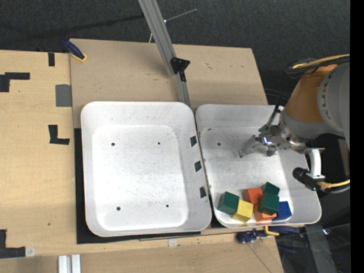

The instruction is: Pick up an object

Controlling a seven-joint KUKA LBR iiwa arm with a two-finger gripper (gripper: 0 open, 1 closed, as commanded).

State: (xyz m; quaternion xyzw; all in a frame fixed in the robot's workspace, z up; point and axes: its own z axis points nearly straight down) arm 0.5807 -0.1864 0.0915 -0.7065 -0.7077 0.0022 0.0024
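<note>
Several small blocks lie clustered in the front corner of the right bin (227, 124): a green block (229, 202), a yellow block (244, 210), an orange block (253, 196), a darker green block (271, 196) and a blue block (284, 210). My gripper (249, 148) hangs over the middle of the right bin, pointing left, well behind the blocks and apart from them. Nothing shows at its tip. The grey arm with its orange band (307, 101) reaches in from the right.
The left bin (91, 152) sits beside the right one. A slanted metal pole (162, 30) runs down to the gap between the bins at the back. A blue and yellow clamp (74, 49) lies at the bench's far left corner.
</note>
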